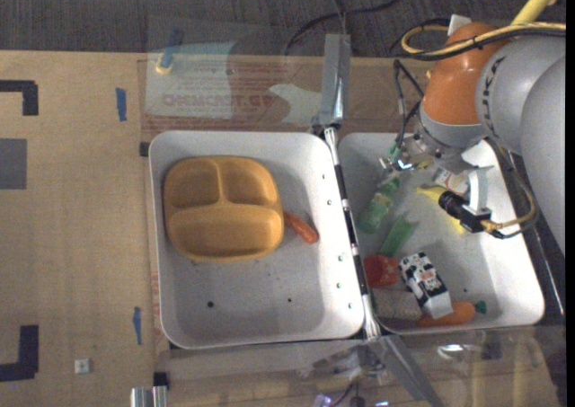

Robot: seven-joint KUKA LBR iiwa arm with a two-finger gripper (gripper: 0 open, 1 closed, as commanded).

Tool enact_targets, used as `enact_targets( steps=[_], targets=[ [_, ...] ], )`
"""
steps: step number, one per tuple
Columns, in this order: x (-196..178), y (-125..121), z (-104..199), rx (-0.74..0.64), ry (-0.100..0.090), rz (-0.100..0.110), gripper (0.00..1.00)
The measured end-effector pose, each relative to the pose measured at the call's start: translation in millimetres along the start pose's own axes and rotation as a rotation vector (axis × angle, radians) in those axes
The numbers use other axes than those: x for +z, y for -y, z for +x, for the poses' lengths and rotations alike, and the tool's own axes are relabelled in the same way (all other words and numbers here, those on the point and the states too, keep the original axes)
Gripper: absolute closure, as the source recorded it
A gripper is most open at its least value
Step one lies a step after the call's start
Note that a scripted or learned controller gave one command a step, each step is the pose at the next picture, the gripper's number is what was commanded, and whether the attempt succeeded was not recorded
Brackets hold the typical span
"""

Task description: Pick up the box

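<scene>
The box (pixel 424 284) is a small white carton with black patches. It lies near the front of the right bin (pixel 512 279), tilted, beside a red toy (pixel 382 270) and an orange carrot (pixel 458 313). My gripper (pixel 402 159) hangs over the back left part of that bin, just above the top of a green bottle (pixel 380 205). It is well behind the box and apart from it. The grey arm with its orange band (pixel 458 82) covers the bin's back right corner.
A green wedge (pixel 396 236) and a yellow piece (pixel 446 199) lie mid-bin between gripper and box. The left bin (pixel 260 297) bears a yellow divided plate (pixel 222 207) and a second small carrot (pixel 302 228). A metal divider (pixel 346 216) separates the bins.
</scene>
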State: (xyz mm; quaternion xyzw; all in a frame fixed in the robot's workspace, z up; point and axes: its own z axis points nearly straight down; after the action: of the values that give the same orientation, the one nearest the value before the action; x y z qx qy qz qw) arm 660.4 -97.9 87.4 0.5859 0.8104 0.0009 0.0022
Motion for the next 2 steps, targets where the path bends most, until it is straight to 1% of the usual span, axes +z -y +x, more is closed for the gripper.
enact_targets(
  steps=[1,2],
  targets=[
    [-118,-13,38,-0.085,-0.001,-0.001,1.00],
    [-98,56,71,-0.063,-0.003,0.003,1.00]
  ],
)
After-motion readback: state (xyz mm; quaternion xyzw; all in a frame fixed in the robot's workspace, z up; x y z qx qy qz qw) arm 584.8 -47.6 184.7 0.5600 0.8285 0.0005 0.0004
